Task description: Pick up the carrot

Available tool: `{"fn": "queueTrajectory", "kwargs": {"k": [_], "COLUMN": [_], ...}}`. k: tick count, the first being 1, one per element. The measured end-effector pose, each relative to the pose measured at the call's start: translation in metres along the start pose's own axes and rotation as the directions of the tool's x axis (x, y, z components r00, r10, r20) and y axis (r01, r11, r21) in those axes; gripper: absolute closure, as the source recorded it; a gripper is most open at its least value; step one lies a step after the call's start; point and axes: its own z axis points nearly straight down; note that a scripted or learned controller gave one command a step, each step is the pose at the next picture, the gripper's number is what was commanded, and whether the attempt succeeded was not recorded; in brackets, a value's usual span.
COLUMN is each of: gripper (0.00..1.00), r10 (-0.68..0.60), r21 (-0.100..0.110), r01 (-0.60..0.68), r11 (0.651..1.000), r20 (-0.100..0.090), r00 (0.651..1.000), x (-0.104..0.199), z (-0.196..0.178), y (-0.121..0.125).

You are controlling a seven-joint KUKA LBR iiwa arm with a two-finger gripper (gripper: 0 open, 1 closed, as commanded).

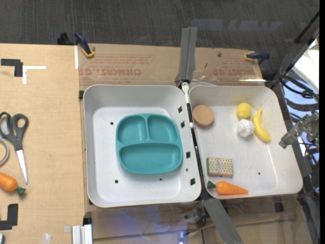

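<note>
An orange carrot (231, 188) with a green stem end lies flat in the right bin (269, 179), in its near-left corner and pointing right. My gripper (294, 134) hangs over that bin's right rim, far to the right of the carrot and a little beyond it. It is small and partly cut off by the frame edge, and nothing shows in it.
The right bin also holds a round brown cookie (203, 115), a lemon (244, 110), a white lump (245, 128), a banana (261, 126) and a patterned block (220, 166) just behind the carrot. A teal divided plate (149, 143) sits in the left bin (96, 151). Scissors (15, 139) and a second carrot (8, 182) lie on the bench at left.
</note>
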Motion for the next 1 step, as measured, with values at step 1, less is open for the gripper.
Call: {"fn": "queueTrajectory", "kwargs": {"k": [1], "gripper": [1.00], "r10": [-0.160], "r21": [0.000], "r01": [0.160], "r11": [0.987], "r20": [0.000], "r00": [0.987], "x": [0.0004], "z": [-0.0707], "y": [0.0009]}}
